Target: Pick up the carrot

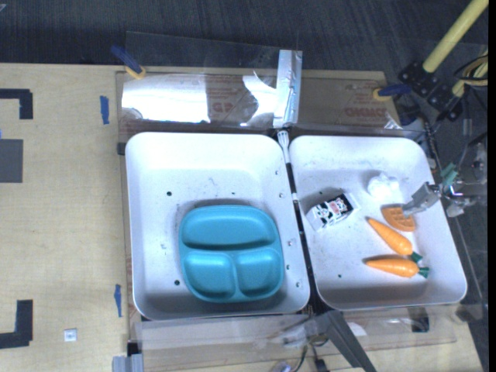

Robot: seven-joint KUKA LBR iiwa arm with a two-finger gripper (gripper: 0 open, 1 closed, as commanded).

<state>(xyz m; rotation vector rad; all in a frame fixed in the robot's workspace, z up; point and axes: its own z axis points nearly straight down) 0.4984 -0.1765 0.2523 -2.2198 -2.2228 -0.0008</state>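
At the right bin's far right edge we see the gripper [425, 197], its metal tip reaching down beside an orange slice-shaped piece [400, 218]; we cannot tell how it is set. Just below that piece lies one carrot [390, 236], slanting down to the right, and nearer the front wall a second carrot [395, 266] lies almost level, both with green ends to the right. A white lump [382, 185] sits above them, and a black-and-white toy [332, 209] lies toward the right bin [349, 285]'s left. The left bin [155, 169] holds a blue divided plate [230, 252].
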